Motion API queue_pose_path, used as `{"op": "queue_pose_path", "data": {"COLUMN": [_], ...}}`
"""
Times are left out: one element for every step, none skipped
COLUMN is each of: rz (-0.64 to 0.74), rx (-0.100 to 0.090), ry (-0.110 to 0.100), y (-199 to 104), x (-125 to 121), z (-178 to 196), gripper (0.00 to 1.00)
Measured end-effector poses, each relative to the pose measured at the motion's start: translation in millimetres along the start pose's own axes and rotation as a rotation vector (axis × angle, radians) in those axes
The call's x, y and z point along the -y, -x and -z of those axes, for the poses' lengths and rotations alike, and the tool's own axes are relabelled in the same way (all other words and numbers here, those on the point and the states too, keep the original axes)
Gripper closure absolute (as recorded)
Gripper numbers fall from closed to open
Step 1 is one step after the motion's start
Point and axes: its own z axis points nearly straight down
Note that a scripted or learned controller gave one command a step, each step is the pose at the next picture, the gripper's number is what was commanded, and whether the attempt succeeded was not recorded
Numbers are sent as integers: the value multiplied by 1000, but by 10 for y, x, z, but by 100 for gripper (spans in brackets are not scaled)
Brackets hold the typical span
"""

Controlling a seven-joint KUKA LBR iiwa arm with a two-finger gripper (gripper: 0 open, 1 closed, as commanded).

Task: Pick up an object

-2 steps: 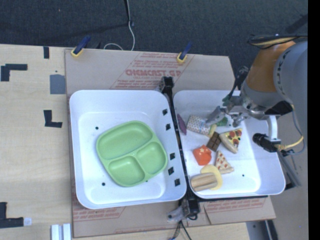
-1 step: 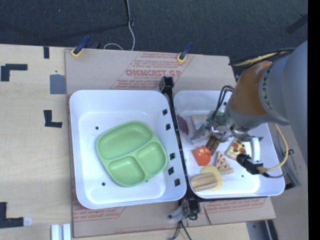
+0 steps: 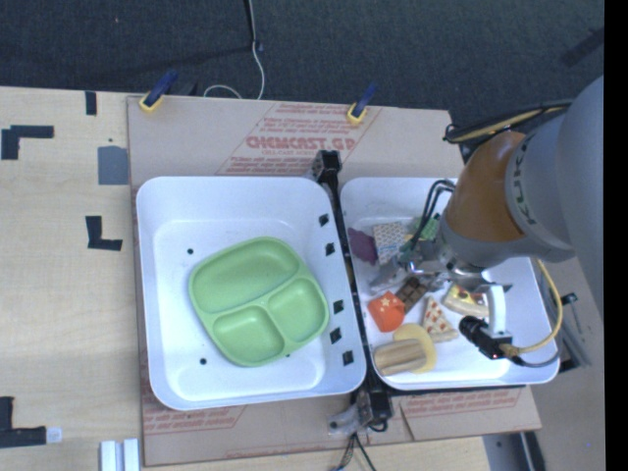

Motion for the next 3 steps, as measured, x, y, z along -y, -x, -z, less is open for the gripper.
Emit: {"op": "queue_pose_path", "data": {"rz": [2, 3, 2], "rx": [-2, -1, 1], "ry": [-2, -1, -11], "y": [-125, -155, -133], "x": [-352, -998, -1185], "z": [100, -26, -25], "gripper": [0, 0, 0]}}
